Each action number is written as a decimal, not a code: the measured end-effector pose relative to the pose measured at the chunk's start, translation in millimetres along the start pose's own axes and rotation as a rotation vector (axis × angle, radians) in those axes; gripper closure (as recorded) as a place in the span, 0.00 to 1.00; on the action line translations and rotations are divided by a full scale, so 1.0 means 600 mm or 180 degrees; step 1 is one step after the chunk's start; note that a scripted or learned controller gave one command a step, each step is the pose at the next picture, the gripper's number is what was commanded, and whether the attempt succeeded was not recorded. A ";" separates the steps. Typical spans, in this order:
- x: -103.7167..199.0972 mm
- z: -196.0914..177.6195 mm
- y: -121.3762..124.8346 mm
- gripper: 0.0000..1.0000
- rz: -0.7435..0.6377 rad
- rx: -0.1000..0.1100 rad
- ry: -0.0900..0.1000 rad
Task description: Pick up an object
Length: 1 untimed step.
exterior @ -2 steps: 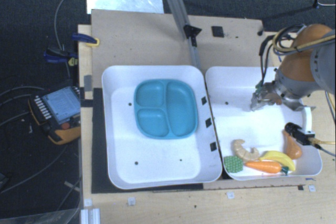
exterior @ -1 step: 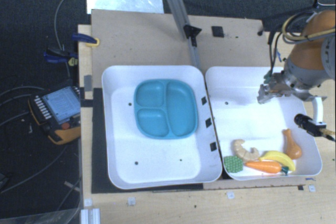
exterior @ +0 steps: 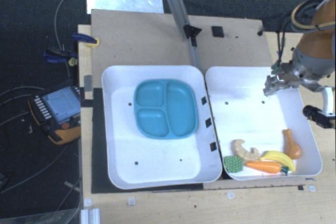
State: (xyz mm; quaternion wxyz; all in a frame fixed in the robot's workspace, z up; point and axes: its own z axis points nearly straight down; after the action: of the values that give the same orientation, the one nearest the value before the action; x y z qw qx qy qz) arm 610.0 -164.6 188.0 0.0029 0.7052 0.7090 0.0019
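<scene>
Two bins sit side by side on the bench: the left bin [exterior: 118, 165] holds one blue plate [exterior: 166, 108]. The right bin [exterior: 247, 118] has five toys in its near corner — a green piece [exterior: 234, 164], a tan piece [exterior: 244, 150], a carrot [exterior: 263, 167], a banana [exterior: 276, 157] and a drumstick [exterior: 292, 145]. The gripper [exterior: 274, 83] hangs over that bin's far right edge, well apart from them — open or shut, I cannot tell.

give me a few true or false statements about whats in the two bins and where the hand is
1. A blue divided plate lies in the left bin. True.
2. The toy foods are spread over both bins. False: the banana, carrot and the rest cluster in the right bin's near corner.
3. The hand hangs over the right bin's far right part. True.
4. The hand is touching the banana. False: it is well apart from the food pile.
5. The carrot lies on the plate. False: it lies on the right bin's floor beside the banana.
</scene>
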 end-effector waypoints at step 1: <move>-0.006 -0.109 0.003 1.00 -0.0003 -0.0008 -0.0003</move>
State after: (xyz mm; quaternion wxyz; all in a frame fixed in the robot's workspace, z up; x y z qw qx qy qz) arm 611.2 -168.3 253.2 0.0042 0.7049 0.7092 0.0024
